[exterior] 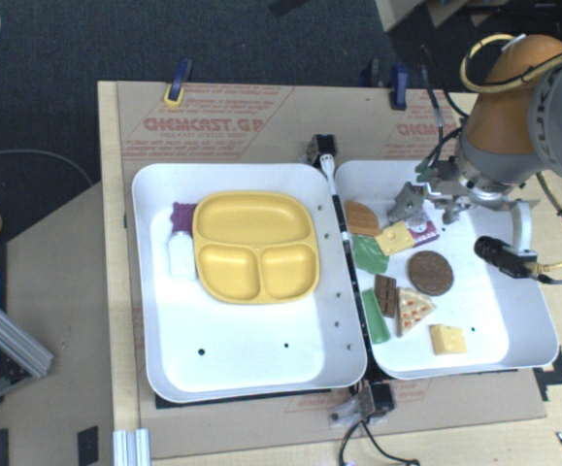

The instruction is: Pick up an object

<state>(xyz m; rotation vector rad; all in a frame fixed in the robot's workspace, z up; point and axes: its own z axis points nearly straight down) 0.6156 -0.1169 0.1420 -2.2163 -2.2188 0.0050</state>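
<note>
My gripper (426,202) hangs over the upper middle of the right bin (513,338), its fingers spread apart with nothing between them. Just below it lie a small red-and-white packet (423,229) and a yellow cheese wedge (395,239). A brown bread piece (362,218) lies to its left. Lower in the bin are a round brown cookie (431,272), a green leaf piece (369,254), a chocolate bar (387,295), a pizza slice (413,311), a green stick (376,316) and a yellow cube (447,339).
The left bin (251,357) holds a yellow divided plate (256,246), with a purple item (182,216) and a white bottle (181,256) at its left. A black clamp (323,149) sits between the bins at the back. A black cable part (499,255) juts over the right bin.
</note>
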